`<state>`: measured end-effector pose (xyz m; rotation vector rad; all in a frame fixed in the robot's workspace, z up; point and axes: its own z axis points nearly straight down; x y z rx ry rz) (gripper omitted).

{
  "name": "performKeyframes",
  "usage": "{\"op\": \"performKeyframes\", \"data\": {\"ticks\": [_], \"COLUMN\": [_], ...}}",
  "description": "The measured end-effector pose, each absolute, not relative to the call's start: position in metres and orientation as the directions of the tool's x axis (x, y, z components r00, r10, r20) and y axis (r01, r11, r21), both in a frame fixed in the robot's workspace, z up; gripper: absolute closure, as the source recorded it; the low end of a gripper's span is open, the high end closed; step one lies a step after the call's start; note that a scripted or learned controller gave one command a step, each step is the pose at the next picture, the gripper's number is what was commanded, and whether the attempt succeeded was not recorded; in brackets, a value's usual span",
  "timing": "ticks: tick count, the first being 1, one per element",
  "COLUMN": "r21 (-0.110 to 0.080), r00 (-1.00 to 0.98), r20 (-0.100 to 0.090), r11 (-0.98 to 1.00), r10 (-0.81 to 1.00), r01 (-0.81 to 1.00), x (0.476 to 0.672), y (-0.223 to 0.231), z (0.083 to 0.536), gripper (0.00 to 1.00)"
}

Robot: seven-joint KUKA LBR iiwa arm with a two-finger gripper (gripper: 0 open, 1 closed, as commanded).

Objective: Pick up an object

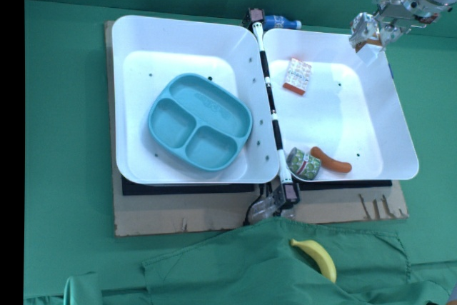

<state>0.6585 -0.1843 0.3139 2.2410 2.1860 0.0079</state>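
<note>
My gripper (368,38) hangs above the far right corner of the right bin (397,126), below the orange-banded wrist. A small brownish patch shows at its tip; I cannot make out what it is. In the right bin a red and white packet (298,76) lies near the far left. An orange sausage (330,160) and a green and white pouch (304,163) lie at the near left corner. The left bin (132,46) holds a teal divided plate (200,121). All these objects lie well away from the gripper.
A blue bottle (280,23) lies behind the bins at the divider. A yellow banana (318,258) rests on crumpled green cloth (235,268) in front of the bench. Cardboard (178,219) sticks out under the bins.
</note>
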Motion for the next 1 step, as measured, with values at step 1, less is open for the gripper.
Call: {"op": "performKeyframes", "data": {"ticks": [1], "r21": [0.01], "r00": [0.017], "r20": [-0.003], "r11": [-0.017], "r10": [1.0], "r01": [1.0], "x": [0.6629], "y": [-0.1842], "z": [0.3609], "gripper": [1.0]}}
